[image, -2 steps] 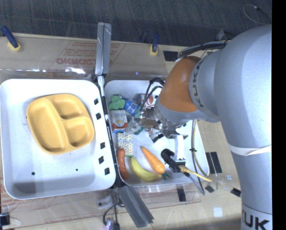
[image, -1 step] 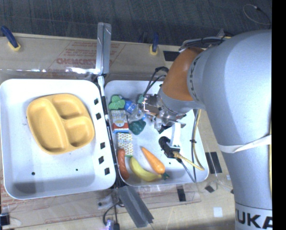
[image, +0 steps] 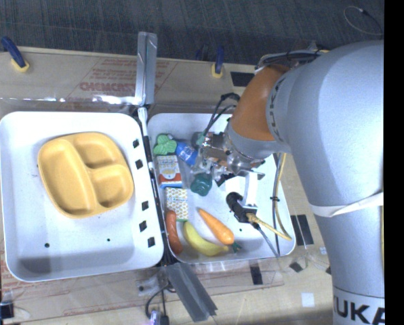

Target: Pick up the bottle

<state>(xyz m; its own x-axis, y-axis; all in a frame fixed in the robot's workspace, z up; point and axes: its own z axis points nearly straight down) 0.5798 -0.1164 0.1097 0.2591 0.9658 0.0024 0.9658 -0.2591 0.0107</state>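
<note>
The bottle (image: 200,184), small and teal, lies in the right bin (image: 283,246) near its middle. My gripper (image: 210,168) hangs right over it, reaching in from the right below the orange wrist band. Its tip meets the bottle's upper right side, and the gripper body hides the contact. The arm covers the bin's back right part.
Around the bottle lie a blue-and-white item (image: 186,154), a green toy (image: 165,143), a small carton (image: 168,170), a checkered packet (image: 177,202), a carrot (image: 215,227), a banana (image: 200,242) and a red sausage (image: 173,231). The left bin (image: 26,249) holds a yellow divided plate (image: 85,173).
</note>
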